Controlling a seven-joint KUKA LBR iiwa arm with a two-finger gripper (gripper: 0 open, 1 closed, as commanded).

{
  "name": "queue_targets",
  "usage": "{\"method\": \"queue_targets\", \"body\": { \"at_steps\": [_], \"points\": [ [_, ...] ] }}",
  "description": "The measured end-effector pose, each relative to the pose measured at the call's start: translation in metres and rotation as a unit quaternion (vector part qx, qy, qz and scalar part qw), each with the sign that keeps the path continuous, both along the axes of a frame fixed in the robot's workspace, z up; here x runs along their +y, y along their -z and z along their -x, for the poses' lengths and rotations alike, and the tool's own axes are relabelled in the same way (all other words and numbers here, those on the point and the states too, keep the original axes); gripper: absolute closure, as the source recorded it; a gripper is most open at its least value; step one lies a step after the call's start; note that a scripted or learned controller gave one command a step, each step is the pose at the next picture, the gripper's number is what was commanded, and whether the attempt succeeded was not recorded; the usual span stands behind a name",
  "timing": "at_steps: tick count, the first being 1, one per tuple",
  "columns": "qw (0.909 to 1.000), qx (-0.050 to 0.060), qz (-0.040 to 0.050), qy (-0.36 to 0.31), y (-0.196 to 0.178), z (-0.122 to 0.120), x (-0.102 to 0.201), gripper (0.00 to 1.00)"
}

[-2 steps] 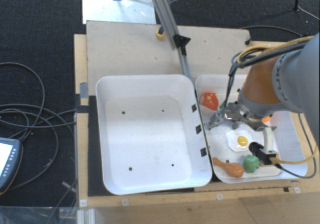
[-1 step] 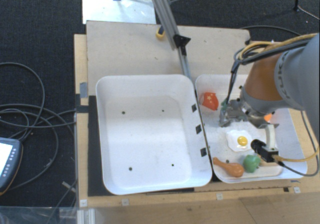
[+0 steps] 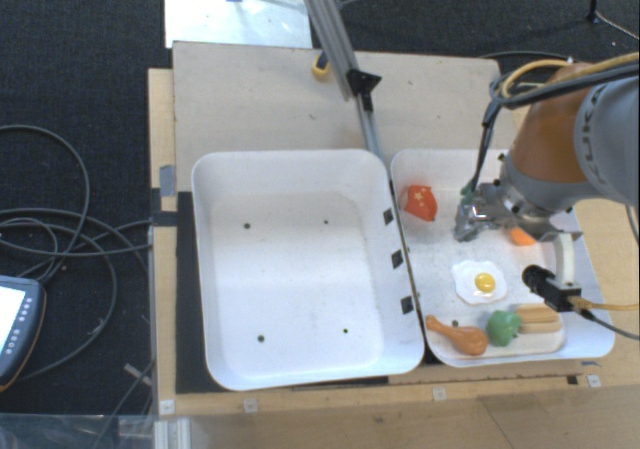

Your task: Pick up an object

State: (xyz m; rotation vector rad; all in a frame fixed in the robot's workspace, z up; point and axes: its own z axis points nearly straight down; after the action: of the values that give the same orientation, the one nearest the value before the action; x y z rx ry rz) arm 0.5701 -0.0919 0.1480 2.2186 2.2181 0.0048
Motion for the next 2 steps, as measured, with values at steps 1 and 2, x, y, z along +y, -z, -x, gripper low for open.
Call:
{"method": "queue_targets", "body": {
  "at_steps": [1, 2],
  "points": [
    [1.0000, 0.000, 0.0001, -0.002, -0.044, -0.001, -0.004, 1.00],
    [1.0000, -0.001, 0.0002, -0.003, -0.098, -0.002, -0.004, 1.00]
  ]
}}
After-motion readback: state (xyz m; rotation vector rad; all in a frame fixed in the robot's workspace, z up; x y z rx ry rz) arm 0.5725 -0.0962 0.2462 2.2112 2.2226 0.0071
